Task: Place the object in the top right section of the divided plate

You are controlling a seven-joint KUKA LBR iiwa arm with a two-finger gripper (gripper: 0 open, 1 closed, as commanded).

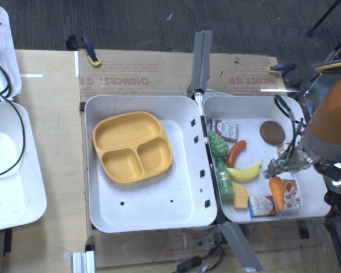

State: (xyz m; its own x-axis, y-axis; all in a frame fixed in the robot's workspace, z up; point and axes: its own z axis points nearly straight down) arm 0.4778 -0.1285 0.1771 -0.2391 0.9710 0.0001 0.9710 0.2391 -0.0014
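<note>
one fixed overhead camera, slanting down onto both bins [153, 223].

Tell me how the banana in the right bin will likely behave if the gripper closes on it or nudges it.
The banana looks like smooth moulded plastic, so probably stiff, light and a bit slippery. Its curve suggests it may pivot or rock when nudged. It touches the sausage and sits close to the corn, so a push would likely shift those.
</note>
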